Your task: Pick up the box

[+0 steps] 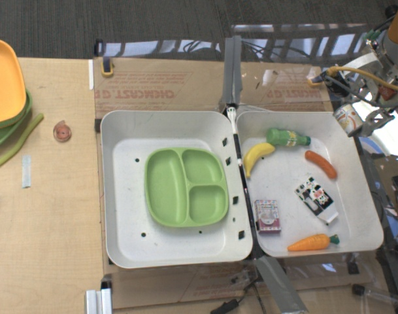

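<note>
A small pink and white box (267, 216) lies flat near the front left of the right bin (362, 195). A black-and-white patterned carton (314, 197) lies tilted to its right. The arm enters at the upper right, and my gripper (367, 119) hangs over the right bin's far right corner, well away from both the box and the carton. A small can-like thing (346, 118) shows right beside the gripper, and I cannot tell whether it is held.
The right bin also holds a green bottle (287, 137), a banana (257, 156), an orange-red sausage (321, 163) and a carrot (312, 243). The left bin (120, 195) holds a green divided plate (186, 187). Orange and green plates (4, 97) sit far left on the bench.
</note>
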You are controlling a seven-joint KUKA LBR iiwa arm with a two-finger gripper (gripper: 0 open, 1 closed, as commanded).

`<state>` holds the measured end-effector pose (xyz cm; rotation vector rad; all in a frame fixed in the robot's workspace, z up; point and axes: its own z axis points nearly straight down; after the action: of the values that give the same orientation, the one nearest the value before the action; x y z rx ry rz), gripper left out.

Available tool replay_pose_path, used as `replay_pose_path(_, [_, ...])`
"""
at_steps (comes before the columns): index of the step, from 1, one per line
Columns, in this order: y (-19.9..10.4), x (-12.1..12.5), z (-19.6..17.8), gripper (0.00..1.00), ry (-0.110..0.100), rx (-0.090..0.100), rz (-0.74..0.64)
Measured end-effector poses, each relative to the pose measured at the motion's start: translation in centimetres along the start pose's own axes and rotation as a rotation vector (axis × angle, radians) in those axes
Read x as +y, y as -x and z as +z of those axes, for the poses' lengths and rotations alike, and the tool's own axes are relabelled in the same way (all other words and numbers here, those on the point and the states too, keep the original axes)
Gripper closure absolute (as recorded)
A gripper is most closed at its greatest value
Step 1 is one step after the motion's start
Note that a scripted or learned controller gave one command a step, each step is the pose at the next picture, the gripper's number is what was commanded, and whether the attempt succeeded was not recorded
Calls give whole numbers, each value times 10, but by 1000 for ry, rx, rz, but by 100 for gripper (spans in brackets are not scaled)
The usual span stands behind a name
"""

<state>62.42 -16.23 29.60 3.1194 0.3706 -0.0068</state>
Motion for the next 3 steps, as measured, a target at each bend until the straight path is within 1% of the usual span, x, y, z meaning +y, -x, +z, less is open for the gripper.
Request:
replay_pose_path(1, [17, 46, 97, 100, -2, -1, 36])
replay_pose_path(2, [150, 25, 141, 100, -3, 0, -140])
replay_pose_path(3, [94, 32, 204, 100, -15, 3, -88])
